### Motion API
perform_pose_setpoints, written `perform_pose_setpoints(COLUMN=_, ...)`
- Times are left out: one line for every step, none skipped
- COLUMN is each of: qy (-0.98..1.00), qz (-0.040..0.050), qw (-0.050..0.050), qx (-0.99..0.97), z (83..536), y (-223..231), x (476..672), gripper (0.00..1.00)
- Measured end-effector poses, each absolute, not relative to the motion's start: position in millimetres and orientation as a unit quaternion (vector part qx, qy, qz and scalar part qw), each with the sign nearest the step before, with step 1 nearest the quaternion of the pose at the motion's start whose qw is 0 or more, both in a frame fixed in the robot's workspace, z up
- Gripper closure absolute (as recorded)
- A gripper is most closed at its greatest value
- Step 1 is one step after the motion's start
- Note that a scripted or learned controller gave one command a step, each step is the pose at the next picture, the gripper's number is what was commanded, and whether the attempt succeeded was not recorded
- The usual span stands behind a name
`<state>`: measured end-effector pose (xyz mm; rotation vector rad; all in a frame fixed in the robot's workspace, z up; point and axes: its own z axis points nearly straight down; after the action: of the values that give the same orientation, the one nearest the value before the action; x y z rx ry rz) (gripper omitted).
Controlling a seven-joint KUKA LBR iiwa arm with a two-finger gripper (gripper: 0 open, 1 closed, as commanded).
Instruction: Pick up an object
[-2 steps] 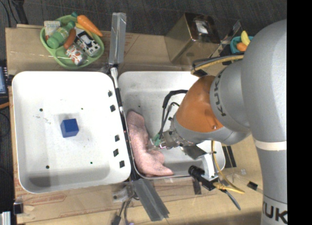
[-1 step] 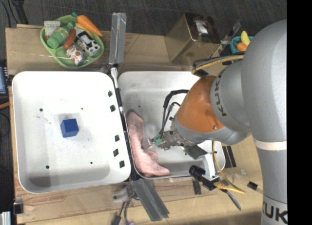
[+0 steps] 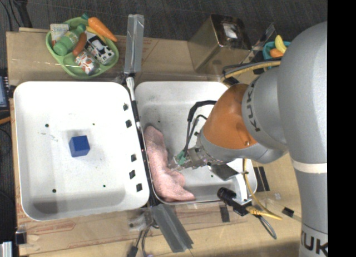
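A pink, soft, elongated object (image 3: pixel 162 167) lies along the left wall of the right bin (image 3: pixel 167 97), reaching toward its front corner. My gripper (image 3: pixel 181 161) sits low in that bin, right at the pink object's right edge, under the orange band of the arm. A blue cube (image 3: pixel 79 145) rests alone near the middle of the left bin (image 3: pixel 33 105), far from the gripper.
A green bowl (image 3: pixel 61 61) with toy vegetables and small items stands behind the left bin. A brown box (image 3: pixel 214 41) sits behind the right bin. The grey arm (image 3: pixel 300 111) covers the right bin's right side.
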<state>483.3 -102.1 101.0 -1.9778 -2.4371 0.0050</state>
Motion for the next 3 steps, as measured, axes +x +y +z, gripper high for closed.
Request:
perform_pose_setpoints(qy=-0.778, qz=0.0019, qw=0.003, qx=-0.628, z=110, y=-102, x=483.6, gripper=1.0)
perform_pose_setpoints(qy=-0.887, qz=-0.0002, qw=-0.001, qx=-0.463, z=192, y=-85, x=481.6, gripper=1.0)
perform_pose_setpoints(qy=-0.886, qz=-0.0001, qw=-0.001, qx=-0.463, z=192, y=-85, x=481.5, gripper=0.0)
